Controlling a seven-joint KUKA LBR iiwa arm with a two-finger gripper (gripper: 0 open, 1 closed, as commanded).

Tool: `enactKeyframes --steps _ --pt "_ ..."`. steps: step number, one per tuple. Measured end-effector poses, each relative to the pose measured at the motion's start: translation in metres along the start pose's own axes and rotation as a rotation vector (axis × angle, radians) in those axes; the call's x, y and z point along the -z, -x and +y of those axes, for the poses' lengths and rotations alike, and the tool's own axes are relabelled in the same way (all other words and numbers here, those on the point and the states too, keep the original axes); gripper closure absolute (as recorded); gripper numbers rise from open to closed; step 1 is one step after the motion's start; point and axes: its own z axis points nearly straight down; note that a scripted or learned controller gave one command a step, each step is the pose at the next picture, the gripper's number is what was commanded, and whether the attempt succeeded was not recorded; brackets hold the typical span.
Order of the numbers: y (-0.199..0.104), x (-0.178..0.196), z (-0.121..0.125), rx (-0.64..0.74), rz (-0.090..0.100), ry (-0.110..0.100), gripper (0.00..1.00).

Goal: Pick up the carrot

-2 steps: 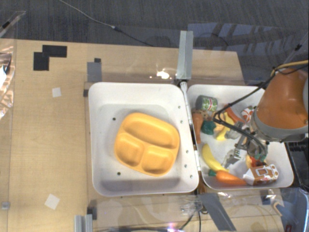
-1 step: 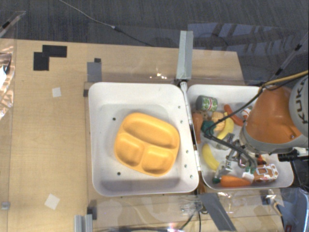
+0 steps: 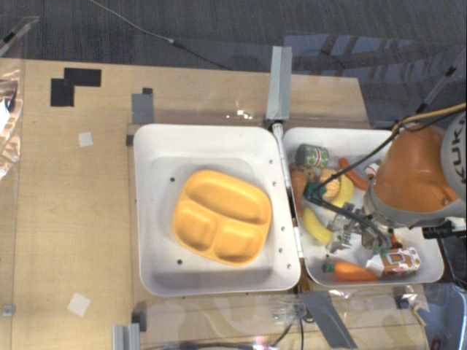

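Note:
The carrot (image 3: 355,271), orange with a small green top at its left end, lies flat along the front wall of the right bin (image 3: 435,270). My gripper (image 3: 338,243) hangs just above it and slightly to its left, over the bin floor between the carrot and a banana (image 3: 315,225). The fingers (image 3: 333,240) stand a little apart, open, with nothing between them. The grey arm with its orange band (image 3: 412,173) covers the right part of this bin.
The right bin also holds a green can (image 3: 314,155), a second yellow fruit (image 3: 340,189), a red sausage-like piece (image 3: 352,173), an orange item (image 3: 298,184) by the left wall and a small printed carton (image 3: 398,261). A yellow divided tray (image 3: 222,216) lies in the left bin (image 3: 157,195).

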Motion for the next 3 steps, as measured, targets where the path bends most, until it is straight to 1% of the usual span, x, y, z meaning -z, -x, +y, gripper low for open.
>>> enactKeyframes --steps 1,2,3 --pt "0.05 0.122 -0.022 -0.196 0.001 -0.002 1.0" --pt "0.011 0.004 -0.061 -0.257 0.016 -0.005 1.0" --pt "0.001 0.029 0.01 -0.527 0.006 -0.002 1.0"
